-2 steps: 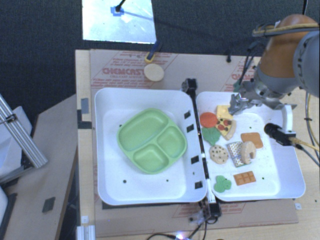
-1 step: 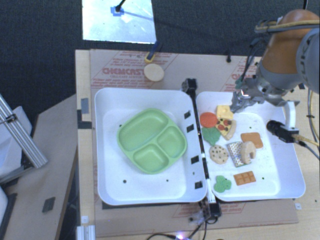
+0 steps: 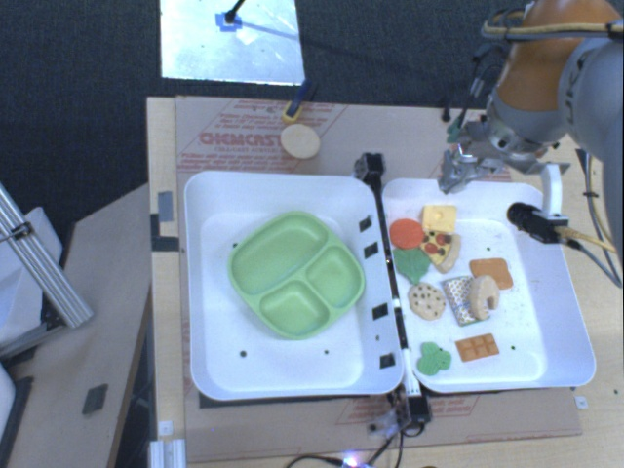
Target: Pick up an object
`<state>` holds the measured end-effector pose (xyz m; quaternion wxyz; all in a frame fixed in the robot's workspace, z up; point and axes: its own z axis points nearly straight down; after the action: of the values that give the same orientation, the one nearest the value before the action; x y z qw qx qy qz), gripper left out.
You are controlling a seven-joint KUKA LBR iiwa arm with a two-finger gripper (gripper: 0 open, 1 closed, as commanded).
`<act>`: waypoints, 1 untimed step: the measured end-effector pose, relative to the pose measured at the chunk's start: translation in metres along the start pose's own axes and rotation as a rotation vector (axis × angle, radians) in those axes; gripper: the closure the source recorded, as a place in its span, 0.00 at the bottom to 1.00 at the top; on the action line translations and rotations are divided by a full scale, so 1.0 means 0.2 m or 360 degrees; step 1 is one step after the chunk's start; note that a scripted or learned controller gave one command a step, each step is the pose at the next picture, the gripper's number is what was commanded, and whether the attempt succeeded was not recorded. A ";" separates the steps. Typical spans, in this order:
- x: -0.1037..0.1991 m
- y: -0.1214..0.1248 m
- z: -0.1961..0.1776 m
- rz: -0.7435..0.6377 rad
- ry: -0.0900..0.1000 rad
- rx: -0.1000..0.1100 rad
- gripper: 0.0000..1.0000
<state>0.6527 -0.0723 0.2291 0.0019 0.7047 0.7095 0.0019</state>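
- The gripper [image 3: 454, 175] hangs over the far rim of the right bin [image 3: 556, 354], holding nothing; I cannot tell how it is set.
- Toy foods lie in that bin: a cheese wedge [image 3: 440, 217] just nearside of the gripper, a tomato slice [image 3: 407, 233], a cookie [image 3: 426, 301], a donut [image 3: 484, 296].
- Left of the right bin, the other bin [image 3: 210, 359] holds 1 green divided plate [image 3: 295, 274].

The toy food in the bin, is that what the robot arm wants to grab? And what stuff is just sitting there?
For the job: gripper; toy food in the right bin: tomato slice, cheese wedge, pizza slice, cookie, donut, waffle, broccoli.

Just lying about: green divided plate in the left bin, wooden disc.
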 end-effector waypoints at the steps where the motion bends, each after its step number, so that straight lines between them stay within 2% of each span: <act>1: -0.04 0.06 -0.02 0.0002 -0.0001 0.0002 1.00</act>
<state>0.6641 -0.0808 0.2325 0.0017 0.7051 0.7091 0.0014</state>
